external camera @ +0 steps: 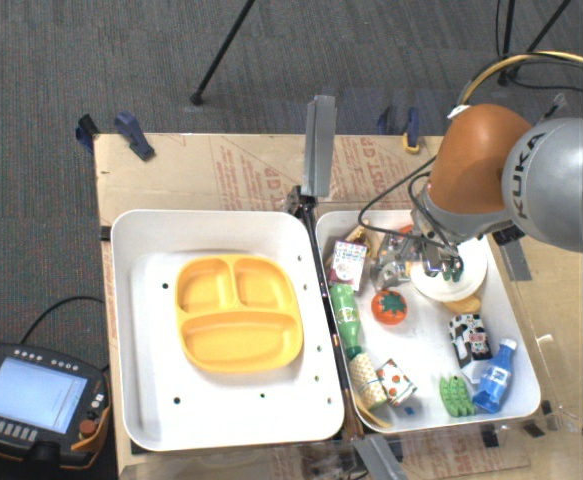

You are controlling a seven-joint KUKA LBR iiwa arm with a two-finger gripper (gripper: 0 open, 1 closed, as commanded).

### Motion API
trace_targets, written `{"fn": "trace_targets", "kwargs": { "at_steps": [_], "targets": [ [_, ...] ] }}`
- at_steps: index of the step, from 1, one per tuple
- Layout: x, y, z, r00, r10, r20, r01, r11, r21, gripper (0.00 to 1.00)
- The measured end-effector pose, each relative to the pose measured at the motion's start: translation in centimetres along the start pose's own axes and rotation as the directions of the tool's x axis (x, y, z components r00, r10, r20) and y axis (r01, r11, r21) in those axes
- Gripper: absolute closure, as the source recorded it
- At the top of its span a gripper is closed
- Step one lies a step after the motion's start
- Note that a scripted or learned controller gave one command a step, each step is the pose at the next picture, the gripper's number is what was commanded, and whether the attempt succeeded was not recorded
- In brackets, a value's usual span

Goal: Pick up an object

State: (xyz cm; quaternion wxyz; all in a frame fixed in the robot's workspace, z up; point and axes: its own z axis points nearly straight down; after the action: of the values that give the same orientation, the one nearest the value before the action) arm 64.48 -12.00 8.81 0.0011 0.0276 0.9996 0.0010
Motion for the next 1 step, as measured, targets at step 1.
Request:
{"fn": "trace_targets", "kwargs": {
  "at_steps": [1],
  "targets": [
    [1.51,0.17,0.03,0.972,0.233,-0.002,-0.233,0.972,0.001,1.0]
  ]
}}
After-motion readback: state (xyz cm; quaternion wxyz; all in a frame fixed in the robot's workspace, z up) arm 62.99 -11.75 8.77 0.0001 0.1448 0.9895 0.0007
